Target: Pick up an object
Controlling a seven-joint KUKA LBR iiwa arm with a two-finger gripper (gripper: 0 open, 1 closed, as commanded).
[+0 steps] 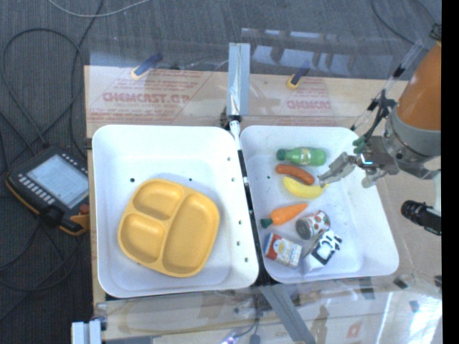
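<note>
Seemingly level — banana [303, 188] lies left-right, below sausage [295, 173].

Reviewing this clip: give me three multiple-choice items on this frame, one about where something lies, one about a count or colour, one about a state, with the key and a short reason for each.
1. Where does the yellow divided plate lie?
A. In the left bin
B. In the right bin
C. On the floor

2. How many compartments does that plate have?
A. Two
B. Three
C. Five

3. How does the green bottle rest?
A. Upright on its base
B. Lying on its side
C. Held between the fingers of the gripper

Key:
1 A, the plate sits on the left bin, apart from the toy food.
2 B, two small wells on the left and one large well.
3 B, it lies lengthwise above the sausage in the right bin, with the gripper to its right, not around it.
</note>
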